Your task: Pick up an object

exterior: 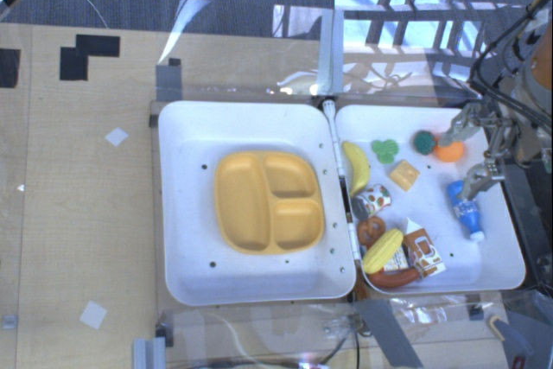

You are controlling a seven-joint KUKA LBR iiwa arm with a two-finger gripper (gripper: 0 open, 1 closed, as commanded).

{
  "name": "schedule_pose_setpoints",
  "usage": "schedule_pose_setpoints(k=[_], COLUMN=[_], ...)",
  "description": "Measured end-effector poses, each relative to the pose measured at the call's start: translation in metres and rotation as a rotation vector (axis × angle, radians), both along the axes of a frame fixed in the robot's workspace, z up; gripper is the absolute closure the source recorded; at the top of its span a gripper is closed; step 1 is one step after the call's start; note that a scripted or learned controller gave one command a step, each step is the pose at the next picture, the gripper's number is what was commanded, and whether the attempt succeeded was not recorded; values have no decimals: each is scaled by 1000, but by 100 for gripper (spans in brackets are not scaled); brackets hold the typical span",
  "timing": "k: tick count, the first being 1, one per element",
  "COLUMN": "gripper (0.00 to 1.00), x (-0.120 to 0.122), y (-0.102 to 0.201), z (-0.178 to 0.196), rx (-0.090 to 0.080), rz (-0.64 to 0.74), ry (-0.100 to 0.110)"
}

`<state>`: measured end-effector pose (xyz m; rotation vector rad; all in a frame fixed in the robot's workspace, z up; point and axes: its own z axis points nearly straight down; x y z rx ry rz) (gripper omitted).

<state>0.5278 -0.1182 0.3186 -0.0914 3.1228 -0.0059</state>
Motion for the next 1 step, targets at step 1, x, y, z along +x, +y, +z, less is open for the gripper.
schedule_pose_setpoints(k=[1], gripper=[0], x=[-9], y=[-68], z=[-120], rx=[4], rz=[118], ry=[21])
